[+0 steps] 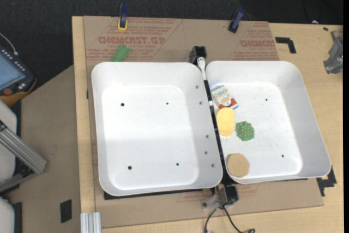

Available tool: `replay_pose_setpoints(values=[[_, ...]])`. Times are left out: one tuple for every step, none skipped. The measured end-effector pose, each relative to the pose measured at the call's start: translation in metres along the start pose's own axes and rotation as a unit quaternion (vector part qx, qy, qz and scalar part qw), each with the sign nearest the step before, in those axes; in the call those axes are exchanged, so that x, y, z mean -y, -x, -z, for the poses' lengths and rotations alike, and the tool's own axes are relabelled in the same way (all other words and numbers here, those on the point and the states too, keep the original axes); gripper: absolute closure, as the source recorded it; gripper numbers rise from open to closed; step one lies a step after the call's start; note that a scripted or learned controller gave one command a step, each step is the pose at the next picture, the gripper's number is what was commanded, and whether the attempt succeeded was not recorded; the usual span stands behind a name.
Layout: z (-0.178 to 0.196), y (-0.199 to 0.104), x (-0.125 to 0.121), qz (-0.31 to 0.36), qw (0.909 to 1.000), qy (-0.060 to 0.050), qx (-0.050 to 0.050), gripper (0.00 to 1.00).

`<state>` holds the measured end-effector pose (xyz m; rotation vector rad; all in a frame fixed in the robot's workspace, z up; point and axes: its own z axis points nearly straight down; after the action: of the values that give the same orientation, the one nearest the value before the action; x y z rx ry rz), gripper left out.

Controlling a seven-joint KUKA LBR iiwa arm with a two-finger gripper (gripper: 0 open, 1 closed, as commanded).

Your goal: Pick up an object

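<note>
Hovering at far right edge, my gripper [334, 57] (finger state: can't tell) sat well right of yellow object [226, 121], which lay by right bin [294, 117] left wall, long axis running near-to-far.

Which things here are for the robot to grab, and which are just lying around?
To grab, all in the right white bin:
small printed packet
yellow oval piece
green bumpy lump
tan round disc

Lying about:
green strip
blue clamps
</note>
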<state>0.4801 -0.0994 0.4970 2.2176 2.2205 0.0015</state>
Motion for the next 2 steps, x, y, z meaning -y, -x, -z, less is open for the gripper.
replay_pose_setpoints(values=[[-0.080, -0.028, 0.001, 0.001, 1.0000, -0.006, -0.002, 1.00], [-0.143, -0.063, 0.002, 0.001, 1.0000, -0.005, -0.002, 1.00]])
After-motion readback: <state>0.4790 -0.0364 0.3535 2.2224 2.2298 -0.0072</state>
